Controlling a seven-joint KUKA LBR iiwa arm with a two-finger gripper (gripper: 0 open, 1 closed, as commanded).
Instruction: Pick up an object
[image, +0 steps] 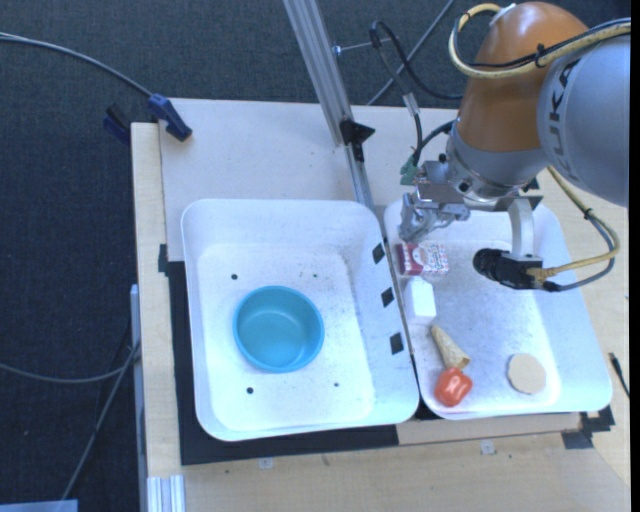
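My gripper (418, 232) hangs over the far left part of the right bin (570, 300), just above a small red and white packet (421, 260). Whether the packet is touched I cannot tell. A white block (421, 299) lies just in front of the packet. Nearer the front lie a tan cone (450, 346), a red pepper-like piece (453, 387) and a round tan biscuit (527, 374). A blue bowl (279, 328) sits in the left bin (210, 300).
A black cable connector (505, 268) hangs over the right bin's middle. A metal pole (330, 90) slants up from between the bins. A blue clamp (168, 116) grips the bench's far left corner.
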